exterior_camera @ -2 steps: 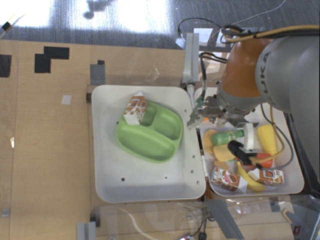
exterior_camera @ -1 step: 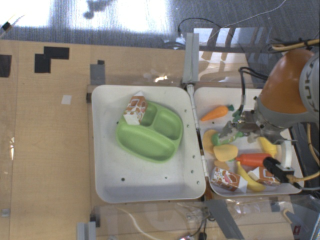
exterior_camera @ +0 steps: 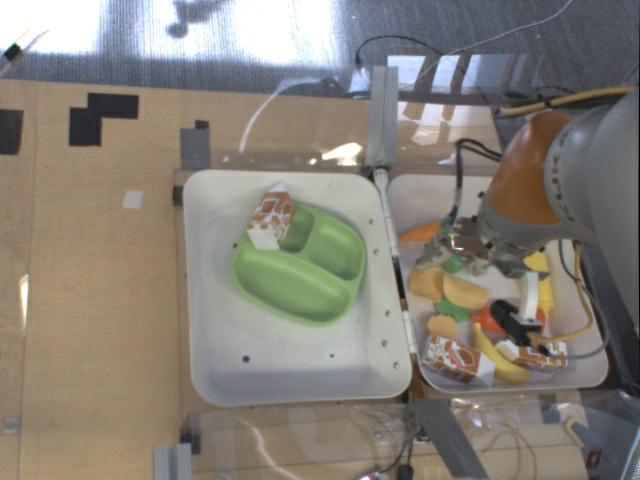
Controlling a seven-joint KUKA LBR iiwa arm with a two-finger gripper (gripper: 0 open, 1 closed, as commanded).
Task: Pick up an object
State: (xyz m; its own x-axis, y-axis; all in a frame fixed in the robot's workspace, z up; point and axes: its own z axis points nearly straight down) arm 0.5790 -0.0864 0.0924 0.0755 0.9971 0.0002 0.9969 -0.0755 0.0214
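Camera view: hand (exterior_camera: 452, 254) low in crowded right bin (exterior_camera: 597, 368), grip state unclear; green tray (exterior_camera: 300, 268) centred left bin (exterior_camera: 215, 368), margins open.

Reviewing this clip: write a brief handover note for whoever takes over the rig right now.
Gripper: low in the right white bin, over the pile of toy food; nothing seen held.
Right bin: orange carrot-shaped piece, yellow banana, small printed carton.
Left white bin: green divided plastic tray with a small brown-and-white carton on its upper-left edge.
Done: no pick seen yet.
Left: grasp one object and lift it.
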